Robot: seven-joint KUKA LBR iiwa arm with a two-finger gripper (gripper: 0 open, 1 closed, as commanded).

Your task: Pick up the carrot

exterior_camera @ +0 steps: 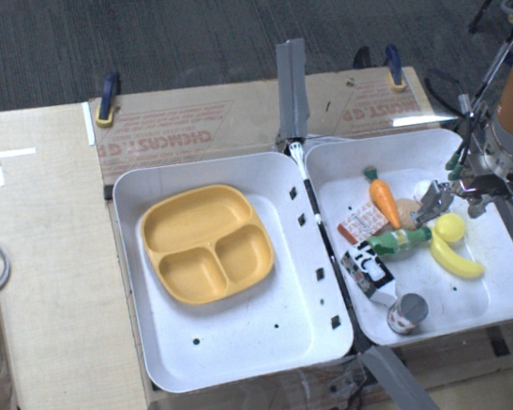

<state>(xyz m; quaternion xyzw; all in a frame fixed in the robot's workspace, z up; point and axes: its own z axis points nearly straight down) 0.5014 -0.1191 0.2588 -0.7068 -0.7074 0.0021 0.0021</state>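
Observation:
The orange carrot with a green top lies in the right bin, near its upper middle, pointing toward the bin's front. My gripper hangs over the right side of this bin, a short way right of the carrot and apart from it. Its fingers stand spread, open, with nothing between them. A yellow lemon sits just below the gripper.
Around the carrot lie a red-and-white packet, a green bottle, a banana, a black-and-white item and a small can. The left bin holds a yellow divided plate.

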